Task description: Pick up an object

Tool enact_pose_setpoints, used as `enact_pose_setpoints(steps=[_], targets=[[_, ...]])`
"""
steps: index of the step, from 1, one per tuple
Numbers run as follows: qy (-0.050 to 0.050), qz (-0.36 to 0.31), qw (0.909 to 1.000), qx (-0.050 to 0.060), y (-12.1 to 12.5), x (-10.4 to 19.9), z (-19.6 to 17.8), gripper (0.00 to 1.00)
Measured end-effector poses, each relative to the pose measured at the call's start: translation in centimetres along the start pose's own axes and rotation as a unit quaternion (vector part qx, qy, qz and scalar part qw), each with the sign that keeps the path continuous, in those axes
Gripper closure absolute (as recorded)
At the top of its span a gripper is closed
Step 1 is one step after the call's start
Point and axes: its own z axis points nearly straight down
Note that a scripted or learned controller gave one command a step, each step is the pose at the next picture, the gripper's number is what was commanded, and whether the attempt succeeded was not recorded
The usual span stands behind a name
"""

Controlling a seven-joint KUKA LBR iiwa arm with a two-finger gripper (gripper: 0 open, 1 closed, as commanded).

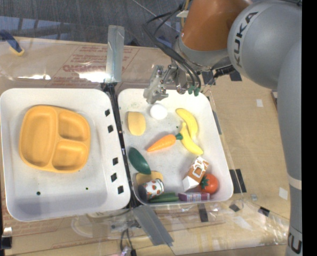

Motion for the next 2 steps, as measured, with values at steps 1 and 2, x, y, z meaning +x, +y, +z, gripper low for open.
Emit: enact_pose_setpoints(steps=[1,2], targets=[[0.004,-0.104,0.9946,0.000,-6.0,1.3,-3.3,1.00],[0.003,-0.240,0.9709,0.000,-11.7,0.2,-5.2,1.00]])
